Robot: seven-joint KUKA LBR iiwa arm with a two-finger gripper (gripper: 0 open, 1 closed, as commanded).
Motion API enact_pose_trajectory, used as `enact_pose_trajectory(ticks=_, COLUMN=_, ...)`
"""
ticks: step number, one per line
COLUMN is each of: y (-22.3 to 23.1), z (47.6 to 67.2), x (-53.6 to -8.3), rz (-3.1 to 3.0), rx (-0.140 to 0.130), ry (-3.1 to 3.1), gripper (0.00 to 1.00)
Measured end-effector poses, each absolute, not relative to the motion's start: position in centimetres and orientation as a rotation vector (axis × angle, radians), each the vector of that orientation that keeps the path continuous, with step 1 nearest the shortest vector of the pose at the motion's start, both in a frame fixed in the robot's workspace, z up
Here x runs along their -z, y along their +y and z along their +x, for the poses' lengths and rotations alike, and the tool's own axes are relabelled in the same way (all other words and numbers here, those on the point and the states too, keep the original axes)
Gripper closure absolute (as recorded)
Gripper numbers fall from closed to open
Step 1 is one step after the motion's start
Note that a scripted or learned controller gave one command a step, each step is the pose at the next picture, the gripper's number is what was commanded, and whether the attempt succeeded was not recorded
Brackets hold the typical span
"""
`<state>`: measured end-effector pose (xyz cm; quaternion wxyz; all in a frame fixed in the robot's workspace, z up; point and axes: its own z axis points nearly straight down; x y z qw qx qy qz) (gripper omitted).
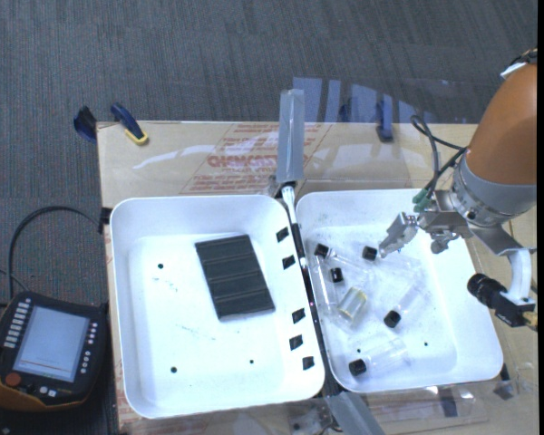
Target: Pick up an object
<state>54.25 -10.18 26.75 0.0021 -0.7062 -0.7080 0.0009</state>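
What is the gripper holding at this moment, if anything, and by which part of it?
Nothing can be seen between the fingers. The gripper hangs over the right bin, above the clear vials with black caps. Whether it is open or shut cannot be told.

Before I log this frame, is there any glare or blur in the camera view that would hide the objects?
Camera view: the clear vials nearly wash out against the bright right bin; sheen streaks the clear sheet behind the bins; the tool looks slightly soft; the dark slab in the left bin reads sharp with strong contrast.
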Motion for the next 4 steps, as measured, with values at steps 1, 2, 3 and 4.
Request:
enact_pose_trajectory(ticks=1, y=-9.6, z=58.8, x=-13.0, rz=-2.082, rx=-0.003, ry=-2.345, gripper=0.0)
enact_pose_trajectory(ticks=2, y=-9.9, z=63.8, x=-8.7, rz=-2.057, rx=0.001, ry=-2.373, gripper=0.0)
enact_pose_trajectory(ticks=3, y=-15.8, z=62.7, x=-15.8, rz=-2.029, rx=0.001, ry=-2.399, gripper=0.0)
enact_pose_trajectory(ticks=4, y=-14.4, z=64.5, x=-8.8, rz=-1.981, rx=0.001, ry=-2.438, gripper=0.0)
